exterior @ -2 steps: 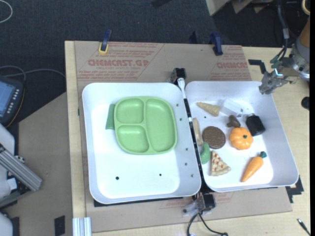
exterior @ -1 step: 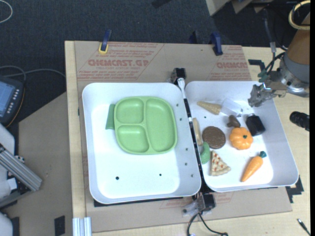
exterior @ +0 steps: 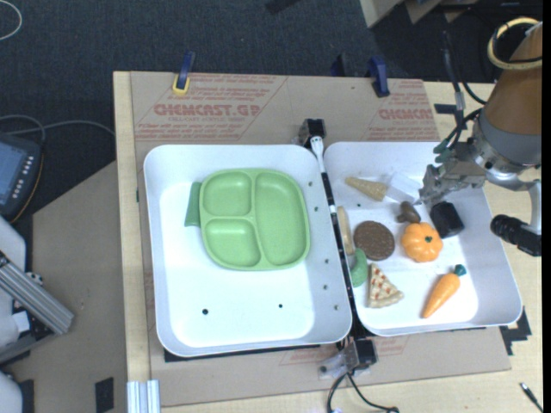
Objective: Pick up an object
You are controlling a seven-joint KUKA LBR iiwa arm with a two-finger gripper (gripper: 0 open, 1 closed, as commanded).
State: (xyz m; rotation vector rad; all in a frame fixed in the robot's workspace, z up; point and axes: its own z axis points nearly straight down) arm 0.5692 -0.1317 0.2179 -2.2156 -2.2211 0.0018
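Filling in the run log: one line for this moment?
gripper over right bin | nothing seen held | pumpkin, carrot, pizza slice lying in bin

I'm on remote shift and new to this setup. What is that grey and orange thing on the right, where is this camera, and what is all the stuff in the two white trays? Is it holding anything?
One camera looks down at a slant on a bench. The grey and orange thing is a robot arm; its gripper hangs over the right bin. I cannot tell whether it holds anything.

The left bin holds a green divided plate. The right bin holds toy food: an orange pumpkin, a carrot, a pizza slice, a brown round cookie, a pale cone-shaped piece and a black block near the gripper.
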